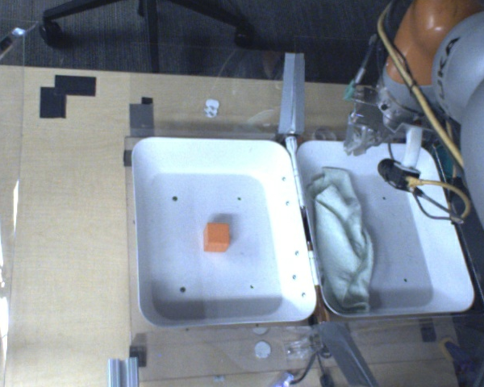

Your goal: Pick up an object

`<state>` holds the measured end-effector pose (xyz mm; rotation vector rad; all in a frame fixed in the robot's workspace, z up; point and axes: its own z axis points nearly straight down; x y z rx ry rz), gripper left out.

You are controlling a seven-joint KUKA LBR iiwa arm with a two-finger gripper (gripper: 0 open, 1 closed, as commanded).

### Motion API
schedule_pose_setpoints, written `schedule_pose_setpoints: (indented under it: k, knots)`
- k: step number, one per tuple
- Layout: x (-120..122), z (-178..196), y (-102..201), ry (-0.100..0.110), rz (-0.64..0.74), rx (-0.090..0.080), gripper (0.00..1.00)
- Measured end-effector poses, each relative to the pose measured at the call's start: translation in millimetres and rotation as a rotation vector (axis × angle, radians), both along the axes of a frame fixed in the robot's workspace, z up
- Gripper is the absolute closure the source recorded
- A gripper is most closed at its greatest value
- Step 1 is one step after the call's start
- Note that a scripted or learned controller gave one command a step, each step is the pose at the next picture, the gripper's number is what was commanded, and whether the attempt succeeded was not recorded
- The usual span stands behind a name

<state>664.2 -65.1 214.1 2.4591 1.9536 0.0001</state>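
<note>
Over the far edge of the right bin (456,297) we see the gripper (361,142), raised, nothing visibly held; how open it is we cannot tell. Orange cube (217,237) sits near the middle of the left bin (145,216), well apart from it. Crumpled pale cloth (343,240) lies along the right bin's left side.

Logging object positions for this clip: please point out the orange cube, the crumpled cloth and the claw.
orange cube (217,237): camera view, middle of its top face.
crumpled cloth (343,236): camera view, centre of the folded fabric.
claw (360,143): camera view, at its fingertips, above the right bin's far edge.
</note>
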Motion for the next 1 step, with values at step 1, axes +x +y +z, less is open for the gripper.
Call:
schedule_pose_setpoints:
  k: [1]
  knots:
    - [-35.1, 8.4, -12.8, 0.000, 0.036, 0.000, 1.00]
